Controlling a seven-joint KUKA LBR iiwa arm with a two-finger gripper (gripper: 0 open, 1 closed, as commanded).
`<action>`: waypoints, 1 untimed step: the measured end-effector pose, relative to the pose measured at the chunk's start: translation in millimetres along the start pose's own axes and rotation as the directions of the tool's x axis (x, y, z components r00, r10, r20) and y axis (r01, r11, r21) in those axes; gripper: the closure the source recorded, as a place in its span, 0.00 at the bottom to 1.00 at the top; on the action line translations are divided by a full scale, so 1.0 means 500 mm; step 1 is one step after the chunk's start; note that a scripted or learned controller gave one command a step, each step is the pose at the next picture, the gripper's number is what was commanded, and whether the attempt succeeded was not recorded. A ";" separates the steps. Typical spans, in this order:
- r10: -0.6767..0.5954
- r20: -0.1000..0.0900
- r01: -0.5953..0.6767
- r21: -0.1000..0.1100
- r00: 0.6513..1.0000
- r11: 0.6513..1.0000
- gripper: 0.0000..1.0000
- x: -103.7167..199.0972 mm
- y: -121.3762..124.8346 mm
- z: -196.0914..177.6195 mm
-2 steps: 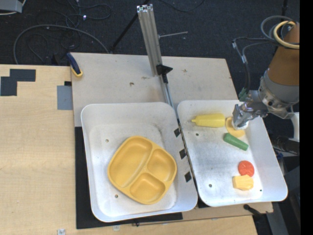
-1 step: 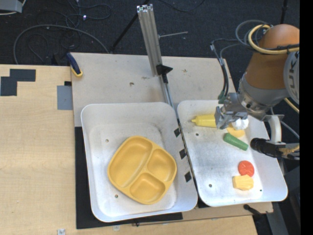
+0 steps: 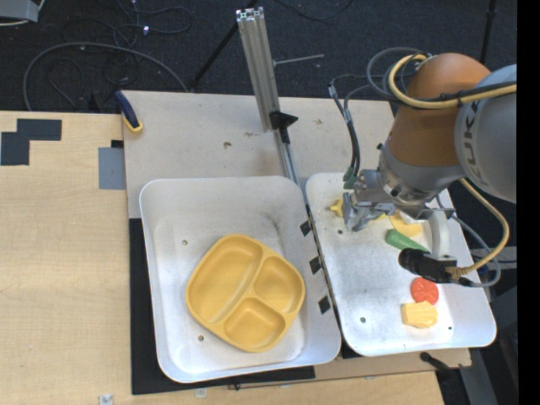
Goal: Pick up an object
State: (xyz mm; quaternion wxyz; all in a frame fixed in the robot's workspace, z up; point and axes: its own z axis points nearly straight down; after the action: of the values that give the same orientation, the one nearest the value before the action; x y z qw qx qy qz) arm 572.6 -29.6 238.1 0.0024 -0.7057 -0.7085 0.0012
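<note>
Over the far end of the right bin (image 3: pixel 371 298), we see the end effector (image 3: pixel 361 218) low beside a yellow piece (image 3: pixel 337 208), presumably to grasp it; apart or together, we cannot tell.

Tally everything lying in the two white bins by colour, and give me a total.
Yellow: 4: divided plate, block, flat piece, small scrap
Green: 1: green piece
Red: 1: round red piece
Total: 6
</note>
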 end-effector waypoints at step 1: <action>-0.001 0.000 0.001 0.001 1.000 1.000 1.00 0.122 0.003 0.018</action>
State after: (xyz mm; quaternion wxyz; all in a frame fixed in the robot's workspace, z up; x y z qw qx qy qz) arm 574.1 31.2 229.0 0.0029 -0.7053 -0.7089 0.0014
